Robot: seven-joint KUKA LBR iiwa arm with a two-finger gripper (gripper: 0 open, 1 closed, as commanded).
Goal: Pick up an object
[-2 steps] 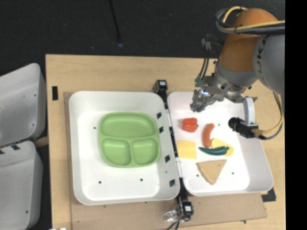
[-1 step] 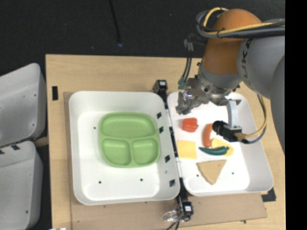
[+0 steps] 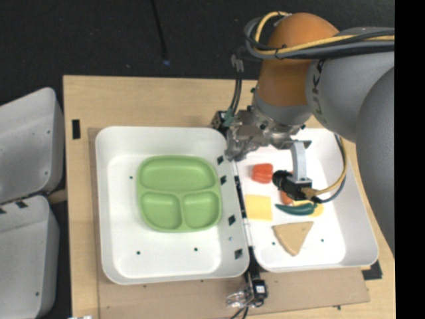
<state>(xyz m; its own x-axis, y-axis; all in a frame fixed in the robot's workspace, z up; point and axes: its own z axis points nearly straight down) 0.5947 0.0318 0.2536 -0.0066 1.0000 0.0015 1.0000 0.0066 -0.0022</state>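
I see the gripper [image 3: 240, 146] low over the top left corner of the right bin [image 3: 352, 234], close to the divider where the two bins meet, with the orange wrist band directly above it. From this slant I cannot tell how the fingers stand, since the wrist and its cabling cover most of them, and I see nothing held between them. So I judge the pick as not yet done: every candidate lies in the bin. The red piece [image 3: 262, 172] sits just beside the gripper, to its lower right, and looks like the nearest thing to take. Below it lies the yellow square [image 3: 259, 207], flat on the bin floor, and further down the tan wedge [image 3: 293, 236], also flat. To the right of the yellow square there is a green curved piece [image 3: 297, 209] with something orange [image 3: 287, 197] touching it, partly hidden by a black fitting and a cable loop hanging off the arm. The left bin [image 3: 109, 178] holds a green tray [image 3: 179, 193] with three compartments, well apart from the gripper. What worries me is the raised bin wall beside the gripper, and the flat pieces offer little edge to grip.
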